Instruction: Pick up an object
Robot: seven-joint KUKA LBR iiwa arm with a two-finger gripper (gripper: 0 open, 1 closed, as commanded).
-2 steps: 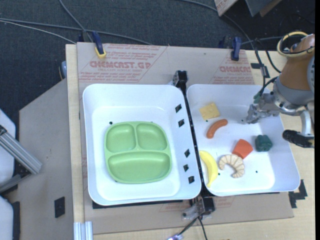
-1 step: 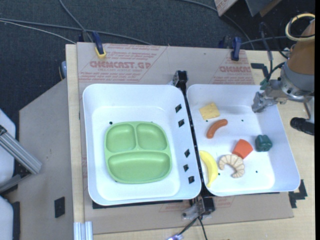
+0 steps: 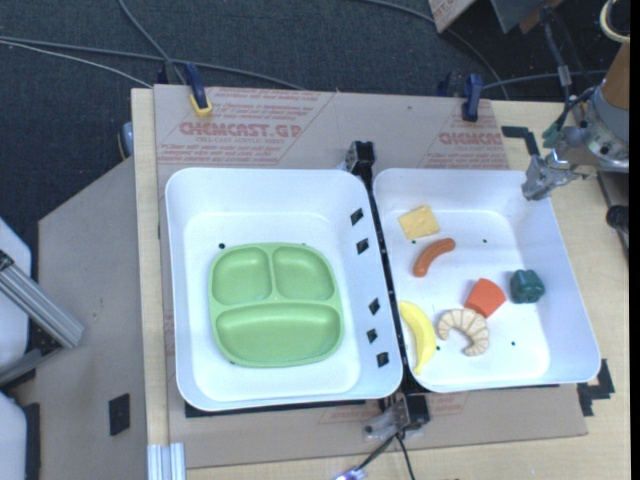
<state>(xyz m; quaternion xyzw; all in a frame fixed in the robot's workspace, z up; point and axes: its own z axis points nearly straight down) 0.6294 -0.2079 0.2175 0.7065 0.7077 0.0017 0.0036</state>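
Hanging over the far right corner of the right bin (image 3: 560, 268), the claw (image 3: 540, 180) holds nothing; whether its fingers are spread or pressed together I cannot tell from this slanted view. The arm enters from the right, and no object lies beneath it yet.

The candidates all lie in the right bin: a yellow block (image 3: 418, 222) near the far left, a sausage (image 3: 434, 256) just in front of it, an orange block (image 3: 486, 296) mid-bin, a green lump (image 3: 527, 286) beside it to the right, a croissant (image 3: 466, 330) toward the near edge, and a banana (image 3: 419, 333) against the divider. The left bin (image 3: 190, 268) holds only a green tray (image 3: 276, 304).

To do the step well, I would choose the green lump: it is closest to the claw and stands apart from the walls. The orange block touches or nearly touches the croissant, so a descent there risks nudging both. The banana hugs the wall, leaving poor room for a finger. Centre above the chosen piece, align the fingers across its narrow side, then descend straight.
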